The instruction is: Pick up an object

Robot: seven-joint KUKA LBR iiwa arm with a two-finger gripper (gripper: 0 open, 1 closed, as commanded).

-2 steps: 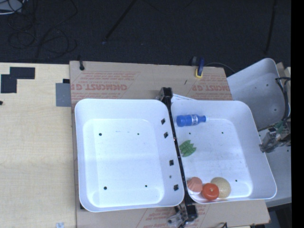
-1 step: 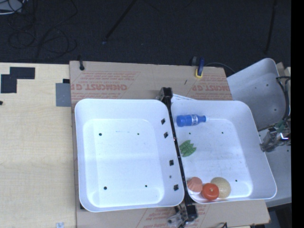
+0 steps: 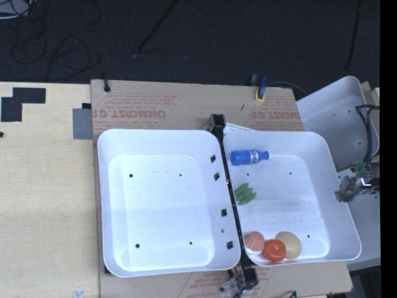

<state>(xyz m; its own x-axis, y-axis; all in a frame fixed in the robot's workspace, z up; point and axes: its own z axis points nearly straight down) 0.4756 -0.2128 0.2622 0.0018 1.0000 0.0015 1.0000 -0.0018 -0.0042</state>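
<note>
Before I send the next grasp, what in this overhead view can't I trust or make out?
- Gripper: at the right edge, small and blurred; finger state unreadable.
- Arm: mostly cut off by the right edge.
- Red, pink and beige round items: clustered in the right bin's near corner; touching or overlapping unclear.
- Green item: too small to identify.

White bins [image 3: 161, 143] hold a blue bottle [image 3: 249, 157], a green piece [image 3: 244, 194], a red ball [image 3: 274, 250] and seemingly tan [image 3: 289, 243] and pink-white [image 3: 254, 241] rounds.
</note>
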